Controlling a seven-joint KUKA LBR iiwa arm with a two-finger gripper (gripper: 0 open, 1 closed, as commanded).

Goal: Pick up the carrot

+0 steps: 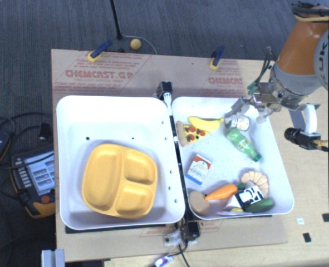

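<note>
Arm: the grey arm with its orange band (pixel 300 40) comes in from 3 o'clock and ends over the far right corner of the right bin.
Gripper: the gripper (pixel 243 115) hangs at about 1 o'clock of the right bin (pixel 281 166), just above the top of the green bottle; whether its fingers are open or closed cannot be told, and nothing is seen between them.
Carrot: the carrot (pixel 221 192) lies at 6 o'clock of the right bin, tilted, well apart from the gripper.
Around the carrot: a brown round piece (pixel 199 203) touches it at 8 o'clock, a tan ridged shell-like piece (pixel 255 179) sits at 2 o'clock, and a black tagged block (pixel 249 194) lies just beside it at 3 o'clock.
Other contents: a banana (pixel 204 123) and a pizza slice (pixel 191 133) at 11 o'clock, a small carton (pixel 198 169) near the centre, a green bottle (pixel 243 143) at 2 o'clock.
Left bin: the left bin (pixel 75 115) holds a yellow divided tray (pixel 119 179).
</note>
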